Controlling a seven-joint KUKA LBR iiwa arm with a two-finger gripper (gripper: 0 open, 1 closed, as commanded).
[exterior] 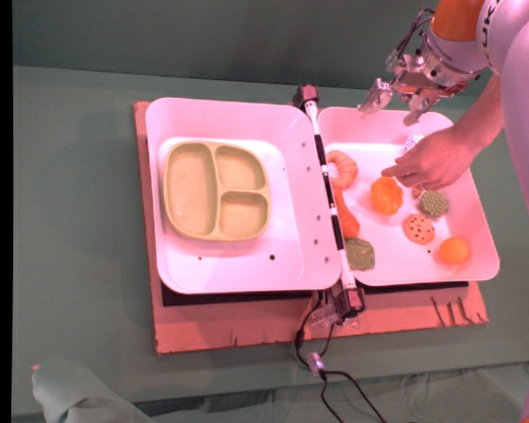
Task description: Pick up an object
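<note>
Here the right bin (pixel 476 236) holds the pickable pieces: an orange chunk (pixel 386 195) at its centre, a round orange ball (pixel 452 250) lower right, a brown holed slice (pixel 418 228), a green knobbly piece (pixel 434 203), a green leaf shape (pixel 361 254) and an orange shrimp-like curl (pixel 340 167) near the divider. A person's hand (pixel 432 159) reaches in from the right, fingertips just beside the chunk. Upper right, above the bin's far edge, the tool (pixel 395 95) hangs with fingers spread and nothing between them; the left bin (pixel 291 148) carries a green divided plate (pixel 216 189).
</note>
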